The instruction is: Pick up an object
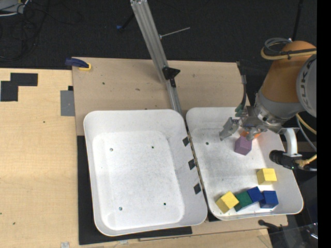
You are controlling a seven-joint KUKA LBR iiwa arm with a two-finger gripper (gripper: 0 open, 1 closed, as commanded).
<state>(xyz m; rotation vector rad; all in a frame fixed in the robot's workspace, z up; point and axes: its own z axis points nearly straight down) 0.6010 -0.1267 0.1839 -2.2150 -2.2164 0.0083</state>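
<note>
I see the two-finger gripper [243, 132] splayed wide just above the small purple block [242, 145]; an off-centre descent may knock it away.

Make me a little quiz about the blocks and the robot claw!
1. True or false: the purple block lies in the left bin.
2. Which colour has two loose blocks near the right bin's front edge: A green, B blue, C purple?
3. Fill in: the claw hangs right beside the ____ block.

Key: 1 false; 2 B; 3 purple.
</note>
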